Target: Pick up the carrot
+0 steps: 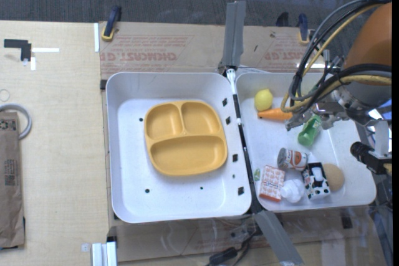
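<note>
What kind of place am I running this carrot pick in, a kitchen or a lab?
Most likely a robot test bench, not a kitchen. Two white bins sit on cardboard clamped to a wooden bench; toy-like food such as the carrot and lemon lies beside a bare yellow divided plate.

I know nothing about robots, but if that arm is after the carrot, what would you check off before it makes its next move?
1. Carrot in sight: ok. The carrot lies in the right bin, near its far left corner.
2. Carrot free on top: ok. Nothing lies over it.
3. Neighbours: not ok. The lemon sits right beside it and the green bottle is close on its other side.
4. Tool placement: cannot tell. The tool hangs near the carrot's right end, tangled with cables in this view.
5. Carrot already held: cannot tell, but it appears to rest on the bin floor.
6. Left bin: ok. The yellow plate is well away.
</note>
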### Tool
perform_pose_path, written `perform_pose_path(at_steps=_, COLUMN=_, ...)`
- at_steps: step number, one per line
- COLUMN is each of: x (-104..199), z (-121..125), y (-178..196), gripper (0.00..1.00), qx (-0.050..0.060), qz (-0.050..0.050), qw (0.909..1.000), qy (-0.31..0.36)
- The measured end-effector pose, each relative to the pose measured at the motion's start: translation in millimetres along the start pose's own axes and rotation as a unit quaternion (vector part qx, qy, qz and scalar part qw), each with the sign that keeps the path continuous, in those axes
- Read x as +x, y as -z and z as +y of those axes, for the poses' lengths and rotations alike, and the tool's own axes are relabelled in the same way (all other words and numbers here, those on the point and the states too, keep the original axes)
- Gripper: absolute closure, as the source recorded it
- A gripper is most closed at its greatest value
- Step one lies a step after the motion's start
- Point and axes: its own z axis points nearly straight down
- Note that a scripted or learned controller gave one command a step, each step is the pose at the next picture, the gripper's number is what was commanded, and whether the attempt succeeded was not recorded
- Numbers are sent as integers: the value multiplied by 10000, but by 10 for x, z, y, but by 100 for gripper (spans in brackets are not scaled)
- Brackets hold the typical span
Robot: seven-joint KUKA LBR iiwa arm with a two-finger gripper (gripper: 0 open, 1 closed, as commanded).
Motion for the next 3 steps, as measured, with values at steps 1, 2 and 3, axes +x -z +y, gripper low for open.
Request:
perform_pose_path(at_steps=1, x=-351, z=586, y=-266, gripper=0, qx=-11, qz=-9, qw=9983, qy=586)
perform_pose_path(at_steps=2, x=-461, z=690, y=-234, gripper=0, qx=-16, qz=-7, qw=9998, qy=179)
perform_pose_path(at_steps=3, x=-351, z=845, y=-1298, gripper=0, qx=-31, qz=-15, qw=9894, qy=1449)
